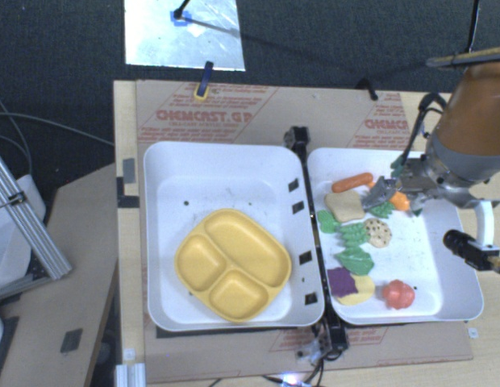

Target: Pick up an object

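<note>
bench (258, 107) | cardboard sheet (234, 113) | two white bins (165, 168) side by side

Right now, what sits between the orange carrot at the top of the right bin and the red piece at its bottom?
In the camera view, between the carrot and the red piece lie a speckled cookie and green leafy pieces.

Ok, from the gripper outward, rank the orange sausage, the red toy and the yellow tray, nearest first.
From the gripper:
1. Orange sausage, just to its left, near the right bin's back wall.
2. Red toy, at the right bin's front.
3. Yellow tray, over in the left bin.
</note>
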Available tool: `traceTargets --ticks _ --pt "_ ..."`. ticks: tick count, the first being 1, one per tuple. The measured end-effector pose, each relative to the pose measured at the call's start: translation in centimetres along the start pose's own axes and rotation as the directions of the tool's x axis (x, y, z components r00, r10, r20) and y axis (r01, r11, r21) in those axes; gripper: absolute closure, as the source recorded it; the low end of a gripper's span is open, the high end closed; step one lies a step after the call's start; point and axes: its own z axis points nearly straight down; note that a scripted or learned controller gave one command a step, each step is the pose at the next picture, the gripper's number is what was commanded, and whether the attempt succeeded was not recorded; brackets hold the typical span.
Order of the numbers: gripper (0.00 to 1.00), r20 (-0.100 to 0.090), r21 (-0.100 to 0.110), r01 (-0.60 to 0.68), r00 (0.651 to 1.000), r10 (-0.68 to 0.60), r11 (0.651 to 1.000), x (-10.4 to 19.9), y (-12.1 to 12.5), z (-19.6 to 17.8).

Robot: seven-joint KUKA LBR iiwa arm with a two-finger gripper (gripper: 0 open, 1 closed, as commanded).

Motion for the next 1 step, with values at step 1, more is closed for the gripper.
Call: traceTargets --ticks 1 --pt "0.0 -0.003 0.012 -0.006 1.0 0.006 1.0 -1.91 -6.4 12.07"
